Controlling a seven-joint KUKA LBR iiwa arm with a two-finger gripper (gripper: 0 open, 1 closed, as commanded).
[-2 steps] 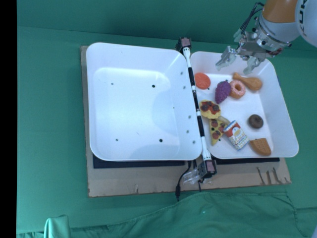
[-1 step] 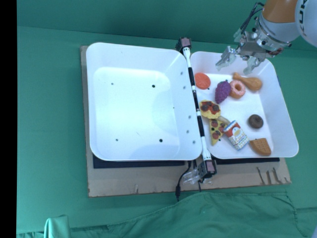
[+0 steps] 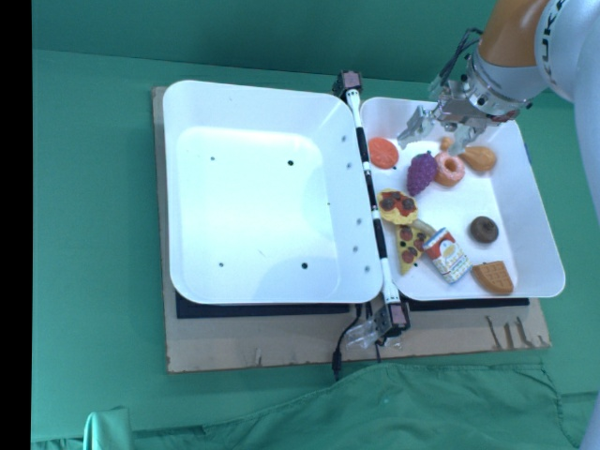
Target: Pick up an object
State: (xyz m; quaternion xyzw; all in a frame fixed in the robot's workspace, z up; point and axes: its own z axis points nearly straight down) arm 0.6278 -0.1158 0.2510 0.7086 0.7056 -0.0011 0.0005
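green cloth [image 3: 412,406] at front | right bin [image 3: 534,223]: waffle [image 3: 493,277], can [image 3: 447,255], pizza [image 3: 397,206], grapes [image 3: 421,172], pink donut [image 3: 449,169] | pincer [image 3: 438,131] spread wide, holding nothing, above donut

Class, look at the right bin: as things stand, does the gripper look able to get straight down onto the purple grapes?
Probably yes. The gripper hangs with its fingers apart just above the grapes, and nothing lies over them. The pink donut sits close on one side, so a finger might nudge it.
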